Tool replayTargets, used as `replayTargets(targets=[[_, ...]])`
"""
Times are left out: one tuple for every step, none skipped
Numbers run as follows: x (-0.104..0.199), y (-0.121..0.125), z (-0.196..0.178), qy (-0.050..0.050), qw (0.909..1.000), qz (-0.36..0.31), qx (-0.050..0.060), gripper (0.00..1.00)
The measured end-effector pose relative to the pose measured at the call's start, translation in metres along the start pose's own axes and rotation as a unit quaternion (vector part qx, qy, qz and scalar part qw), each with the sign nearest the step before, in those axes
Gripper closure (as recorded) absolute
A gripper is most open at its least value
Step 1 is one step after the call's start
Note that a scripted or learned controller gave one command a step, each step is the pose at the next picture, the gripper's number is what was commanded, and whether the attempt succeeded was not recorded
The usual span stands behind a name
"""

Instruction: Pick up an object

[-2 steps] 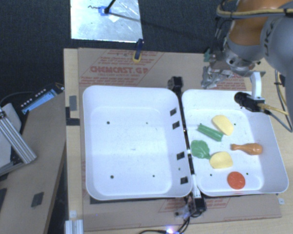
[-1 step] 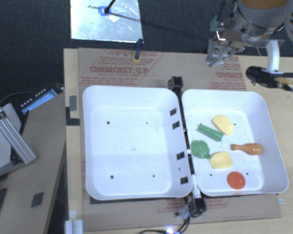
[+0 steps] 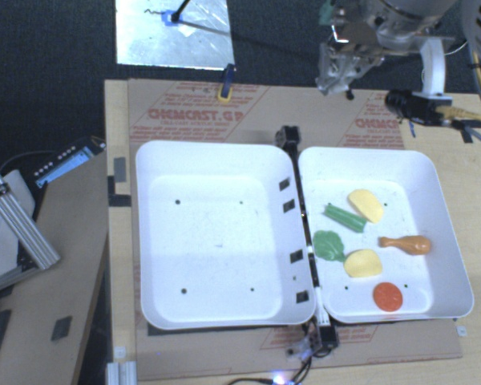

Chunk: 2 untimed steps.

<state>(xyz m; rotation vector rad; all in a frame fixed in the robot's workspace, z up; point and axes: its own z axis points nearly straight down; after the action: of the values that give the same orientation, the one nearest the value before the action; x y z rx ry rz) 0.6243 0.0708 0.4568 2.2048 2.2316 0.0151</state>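
The right bin holds several toy foods: a yellow piece, a green stick, a green leafy piece, an orange drumstick, a second yellow piece and a red-orange round one. My gripper hangs high beyond the far edge of the bins, above the cardboard, well away from all of them. Nothing is seen between its fingertips.
The left bin lies beside the right one, joined by black clips along the shared wall. A yellow-and-blue clamp sits at the cardboard's far edge. A metal sheet lies beyond.
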Motion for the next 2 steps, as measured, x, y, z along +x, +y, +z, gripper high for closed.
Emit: replayTargets(targets=[[-0.036,0.046,-0.002,-0.003,1.0000,0.006,0.002,1.00],[-0.008,0.036,-0.030,-0.001,1.0000,0.003,0.002,1.00]])
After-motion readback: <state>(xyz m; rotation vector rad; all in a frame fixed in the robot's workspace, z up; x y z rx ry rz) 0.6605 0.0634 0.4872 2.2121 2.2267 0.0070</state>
